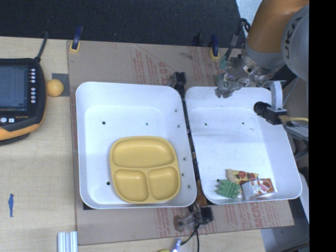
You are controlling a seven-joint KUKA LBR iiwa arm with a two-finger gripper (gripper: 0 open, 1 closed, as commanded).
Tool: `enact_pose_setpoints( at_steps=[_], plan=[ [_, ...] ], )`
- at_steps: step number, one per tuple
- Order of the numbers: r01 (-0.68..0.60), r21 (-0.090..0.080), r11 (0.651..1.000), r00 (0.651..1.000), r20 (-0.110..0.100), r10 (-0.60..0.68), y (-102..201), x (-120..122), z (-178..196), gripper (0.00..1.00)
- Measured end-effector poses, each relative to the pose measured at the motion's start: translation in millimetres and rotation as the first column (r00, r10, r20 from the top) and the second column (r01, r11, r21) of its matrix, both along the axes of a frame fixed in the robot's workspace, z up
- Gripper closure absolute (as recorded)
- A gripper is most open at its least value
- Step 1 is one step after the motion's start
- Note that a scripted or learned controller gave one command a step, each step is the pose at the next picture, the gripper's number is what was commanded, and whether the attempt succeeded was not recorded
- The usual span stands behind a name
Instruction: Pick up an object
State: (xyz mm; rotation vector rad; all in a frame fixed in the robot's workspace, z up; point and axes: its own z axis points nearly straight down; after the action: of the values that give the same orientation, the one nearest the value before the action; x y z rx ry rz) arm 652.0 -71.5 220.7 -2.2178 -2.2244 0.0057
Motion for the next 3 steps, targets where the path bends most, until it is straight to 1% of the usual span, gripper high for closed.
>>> enact_pose_setpoints(
  at_steps=[1,2,3],
  plan=[
    [-0.002,0.000,1.000,1.000,0.000,0.002,0,0,11,1.00],
    [-0.003,0.002,1.000,1.000,-0.002,0.003,65,-1,-29,1.00],
    [0.001,0.002,1.000,1.000,-0.001,-0.001,10,-44,10,1.00]
  ],
)
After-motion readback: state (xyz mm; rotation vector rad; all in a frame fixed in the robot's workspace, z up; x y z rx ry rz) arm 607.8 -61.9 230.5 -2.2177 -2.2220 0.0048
